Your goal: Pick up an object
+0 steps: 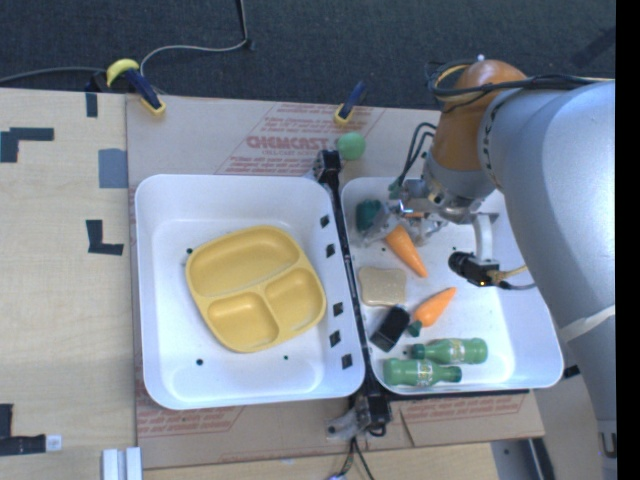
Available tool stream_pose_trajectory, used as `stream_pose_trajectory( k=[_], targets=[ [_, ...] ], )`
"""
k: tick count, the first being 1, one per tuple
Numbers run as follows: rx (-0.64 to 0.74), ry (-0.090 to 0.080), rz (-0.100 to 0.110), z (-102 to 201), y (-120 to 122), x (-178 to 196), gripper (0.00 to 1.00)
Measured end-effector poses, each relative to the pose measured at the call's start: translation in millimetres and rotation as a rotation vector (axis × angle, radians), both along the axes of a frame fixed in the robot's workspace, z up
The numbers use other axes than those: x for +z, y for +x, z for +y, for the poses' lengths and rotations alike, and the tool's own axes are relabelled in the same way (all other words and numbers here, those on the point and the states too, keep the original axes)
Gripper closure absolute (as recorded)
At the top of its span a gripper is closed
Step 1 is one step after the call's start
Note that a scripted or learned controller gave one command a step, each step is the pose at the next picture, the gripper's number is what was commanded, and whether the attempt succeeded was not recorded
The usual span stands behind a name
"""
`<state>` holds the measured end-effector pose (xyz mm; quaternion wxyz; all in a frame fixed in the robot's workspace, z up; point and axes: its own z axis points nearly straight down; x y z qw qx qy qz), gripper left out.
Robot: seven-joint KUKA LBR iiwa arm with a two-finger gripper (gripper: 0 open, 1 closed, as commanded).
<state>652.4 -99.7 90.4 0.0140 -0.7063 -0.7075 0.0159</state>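
Camera view, looking down at a slant: the grey arm with its orange band [468, 128] reaches in from the right and hangs over the back of the right-hand shallow white bin [520, 363]. Its jaws [418, 213] sit low above the upper orange carrot-shaped toy [406, 252]; whether they are released or clenched I cannot tell, and the carrot's thick end lies right under them without clearly being between them.

Just left of that carrot, against the bin's inner wall, is a small dark teal rounded object [370, 213]. In front of it lies a flat tan sponge-like block [383, 286], and to the right of that a second, shorter orange carrot toy [435, 307], tilted. A small black block [390, 328] lies touching the sponge's front corner. Two green plastic bottles [448, 350] lie on their sides near the front wall, one just behind the other.

The left-hand white bin [160, 298] carries a yellow three-compartment plastic tray [255, 286]. A green ball [351, 146] rests on the cardboard-covered worktop [240, 143] behind the bins.
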Motion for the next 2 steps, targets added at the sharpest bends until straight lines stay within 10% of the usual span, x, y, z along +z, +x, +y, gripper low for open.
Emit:
stream_pose_trajectory(
  k=[1,2],
  targets=[
    [0.004,0.009,0.010,-5.2,5.4,5.1,0.00],
    [0.005,0.007,0.011,-5.1,4.8,13.5,1.00]
  ],
)
